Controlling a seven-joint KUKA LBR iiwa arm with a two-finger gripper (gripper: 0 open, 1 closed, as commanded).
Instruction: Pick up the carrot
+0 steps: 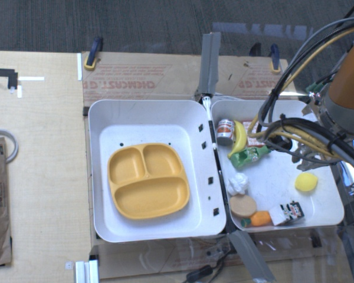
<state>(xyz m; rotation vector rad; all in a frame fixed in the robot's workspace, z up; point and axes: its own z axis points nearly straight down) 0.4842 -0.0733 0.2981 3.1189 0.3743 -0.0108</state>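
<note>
The carrot [260, 219] lies at the near edge of the right bin [324, 214], touching the tan disc [243, 206], beside a small white packet [288, 213]. My jaws hang among cables upper right; spread or pressed, I cannot tell. The carrot lies toward the near-left.

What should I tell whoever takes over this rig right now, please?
Gripper: hidden behind the arm's cables over the right bin; finger state unreadable.
Carrot: lies at that bin's near edge, beside the tan round block and the small white box.
Done: nothing yet; the carrot is not lifted.
Left: reach the carrot, grasp it, lift it.
Left bin holds the yellow divided plate.
</note>
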